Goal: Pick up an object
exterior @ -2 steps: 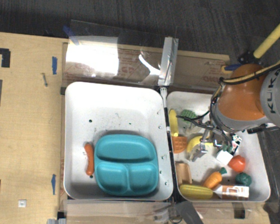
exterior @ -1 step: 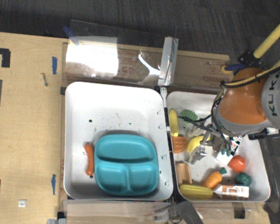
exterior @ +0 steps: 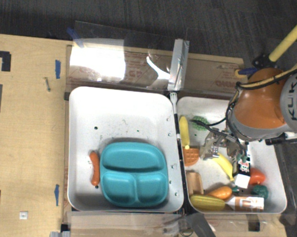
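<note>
The gripper (exterior: 217, 146) was seen low in the right bin (exterior: 280, 202). A banana (exterior: 223, 164) lay just below-right, its length slanting down-right. The grip state could not be told.

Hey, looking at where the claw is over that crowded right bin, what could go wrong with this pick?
1. The claw sits low among tightly packed toys. The banana, the orange piece and the corn cob lie close together, so it may catch two things or nudge them aside.
2. The banana is curved and lies at a slant, so it may slip out as the claw lifts.
3. A cable hangs near the claw and might snag on a toy.
</note>
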{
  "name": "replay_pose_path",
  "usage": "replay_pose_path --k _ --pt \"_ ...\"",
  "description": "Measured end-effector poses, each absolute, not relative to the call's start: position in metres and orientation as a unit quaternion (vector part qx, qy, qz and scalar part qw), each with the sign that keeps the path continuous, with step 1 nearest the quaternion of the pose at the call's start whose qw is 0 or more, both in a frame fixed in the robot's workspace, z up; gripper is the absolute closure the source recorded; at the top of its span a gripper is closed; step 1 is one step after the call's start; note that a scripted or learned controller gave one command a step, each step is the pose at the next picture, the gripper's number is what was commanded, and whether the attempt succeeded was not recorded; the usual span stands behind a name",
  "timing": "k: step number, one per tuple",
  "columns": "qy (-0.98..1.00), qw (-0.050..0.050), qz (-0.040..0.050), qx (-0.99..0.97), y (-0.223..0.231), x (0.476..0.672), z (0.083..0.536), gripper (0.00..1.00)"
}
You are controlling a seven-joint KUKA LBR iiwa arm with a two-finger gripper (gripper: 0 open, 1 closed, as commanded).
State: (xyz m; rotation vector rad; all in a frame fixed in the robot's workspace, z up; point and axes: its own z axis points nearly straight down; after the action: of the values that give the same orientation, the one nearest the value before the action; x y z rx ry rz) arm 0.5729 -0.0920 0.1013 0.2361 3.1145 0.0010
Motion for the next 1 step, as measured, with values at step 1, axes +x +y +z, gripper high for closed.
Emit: replay_pose_path --k 1 --pt "1.000 0.010 -0.0013 0.011 -0.1093 0.6039 0.2653 1.00"
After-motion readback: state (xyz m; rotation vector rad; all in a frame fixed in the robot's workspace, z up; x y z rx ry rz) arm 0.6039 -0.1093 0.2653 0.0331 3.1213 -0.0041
